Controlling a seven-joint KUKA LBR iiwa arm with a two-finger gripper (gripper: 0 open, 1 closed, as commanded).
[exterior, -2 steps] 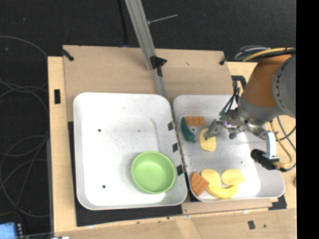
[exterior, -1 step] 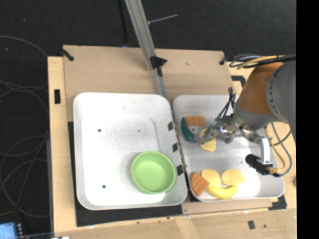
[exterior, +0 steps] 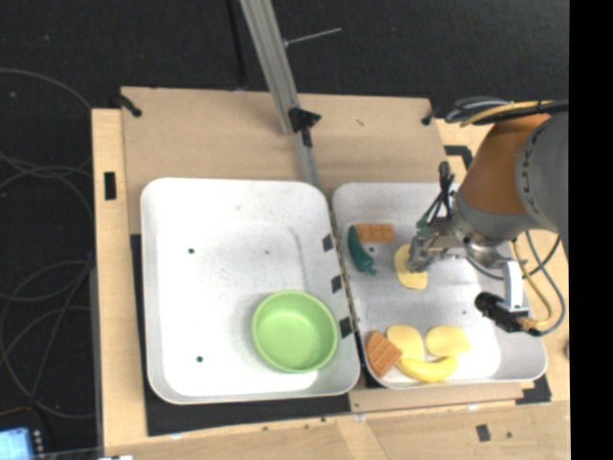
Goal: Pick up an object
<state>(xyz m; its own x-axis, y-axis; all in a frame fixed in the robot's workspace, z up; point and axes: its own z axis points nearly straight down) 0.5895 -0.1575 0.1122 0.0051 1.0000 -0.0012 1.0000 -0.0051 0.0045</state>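
My gripper (exterior: pixel 419 260) reaches down into the right bin (exterior: pixel 479 300), its tip right over a pale yellow piece (exterior: pixel 411 274) near the bin's middle. An orange block (exterior: pixel 374 233) and a dark green item (exterior: pixel 362 252) lie at the bin's left side, left of the gripper. Along the front wall sit a waffle-like orange piece (exterior: pixel 383 354), a banana (exterior: pixel 427 368) and two yellow lumps (exterior: pixel 446 340). A green bowl (exterior: pixel 294 331) rests in the left bin (exterior: pixel 220 247) near its front right corner.
The grey arm with its orange band (exterior: pixel 498 175) covers the right bin's far right part. A black cable connector (exterior: pixel 500 312) hangs beside the wrist. A metal pole (exterior: pixel 278 65) slants up from between the bins.
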